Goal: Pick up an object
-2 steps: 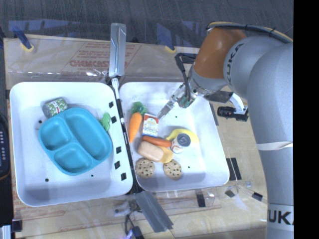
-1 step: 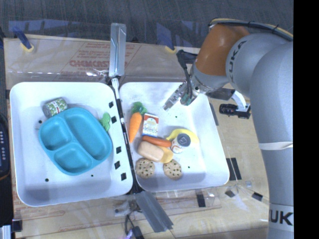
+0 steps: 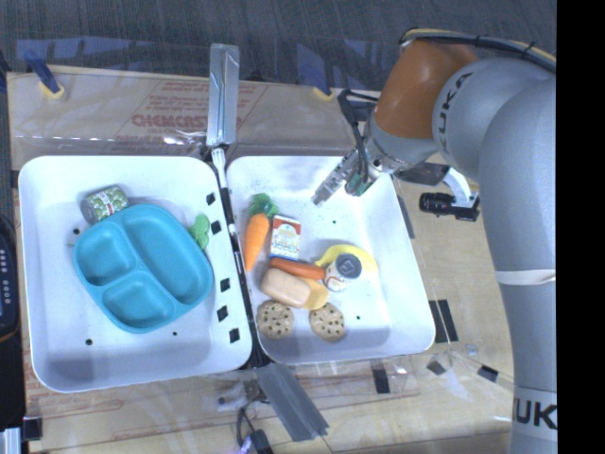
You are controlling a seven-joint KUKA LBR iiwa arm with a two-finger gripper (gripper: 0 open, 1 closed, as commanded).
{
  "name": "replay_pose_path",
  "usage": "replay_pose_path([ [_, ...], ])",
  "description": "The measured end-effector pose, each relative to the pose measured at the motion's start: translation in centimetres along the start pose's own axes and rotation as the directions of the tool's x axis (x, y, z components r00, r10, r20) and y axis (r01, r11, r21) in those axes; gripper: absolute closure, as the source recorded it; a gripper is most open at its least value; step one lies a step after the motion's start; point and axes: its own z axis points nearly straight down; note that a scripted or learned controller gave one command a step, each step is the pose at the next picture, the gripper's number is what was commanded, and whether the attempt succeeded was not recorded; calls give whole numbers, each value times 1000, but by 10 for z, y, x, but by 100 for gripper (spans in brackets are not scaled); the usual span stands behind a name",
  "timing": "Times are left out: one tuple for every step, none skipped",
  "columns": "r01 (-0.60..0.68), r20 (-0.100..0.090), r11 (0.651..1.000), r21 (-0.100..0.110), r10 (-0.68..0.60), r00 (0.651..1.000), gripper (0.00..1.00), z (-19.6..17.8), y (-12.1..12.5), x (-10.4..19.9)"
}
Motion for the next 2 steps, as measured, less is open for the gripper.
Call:
replay_pose_path([
  [-7, -4, 1000, 2, 7, 1000, 100, -79, -10, 10],
  [-6, -10, 1000, 6, 6, 1000, 0, -75, -11, 11],
])
